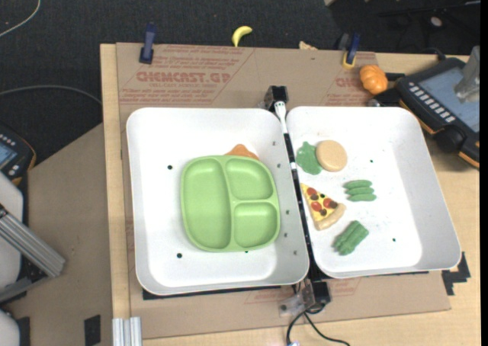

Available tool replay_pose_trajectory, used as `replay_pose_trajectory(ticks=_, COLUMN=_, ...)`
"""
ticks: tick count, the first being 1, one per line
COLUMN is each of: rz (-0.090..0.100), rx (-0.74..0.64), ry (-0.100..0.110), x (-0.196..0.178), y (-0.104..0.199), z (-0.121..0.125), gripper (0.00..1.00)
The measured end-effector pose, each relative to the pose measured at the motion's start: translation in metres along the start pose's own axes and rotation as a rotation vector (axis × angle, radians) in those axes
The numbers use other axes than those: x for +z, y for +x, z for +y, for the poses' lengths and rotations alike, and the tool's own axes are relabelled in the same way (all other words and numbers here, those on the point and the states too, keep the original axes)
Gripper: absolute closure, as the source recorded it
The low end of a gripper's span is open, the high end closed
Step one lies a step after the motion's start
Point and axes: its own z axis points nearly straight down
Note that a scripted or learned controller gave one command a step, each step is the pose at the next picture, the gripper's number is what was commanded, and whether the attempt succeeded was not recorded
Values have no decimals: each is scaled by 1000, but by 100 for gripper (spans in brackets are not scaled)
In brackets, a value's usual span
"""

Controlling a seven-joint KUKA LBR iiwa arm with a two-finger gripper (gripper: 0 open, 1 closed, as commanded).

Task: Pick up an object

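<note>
Across the right bin (427, 184) lay my candidates, all loose and apart from the walls: a round beige biscuit (332, 155) touching a green leaf piece (307, 158), a toy pizza slice (322, 206) near the divider, a cluster of green beans (360, 190), and a second green bundle (351, 237) nearer the front. The left bin (152, 184) held a green divided plate (229, 202) with an orange piece (242, 151) peeking out behind its far rim.

I judged the pick had not yet begun, since nothing was lifted. To do it well, I would have gone for the front green bundle: it sat alone with bare floor on every side, so a straight descent with the jaws across its narrow width looked safest. The biscuit seemed riskier, being flat and pressed against the leaf. The plate looked too broad to grasp.

At the right edge, over a dark tablet (435, 104), I saw a pale grey shape (473, 78), possibly part of the arm. Whether the gripper was open or closed, or touching anything, I could not tell.
</note>
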Motion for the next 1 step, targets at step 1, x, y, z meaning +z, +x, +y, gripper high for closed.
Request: replay_pose_trajectory(ticks=1, rz=-1, rx=0, ry=-3, x=-10, y=0, z=1, gripper=100)
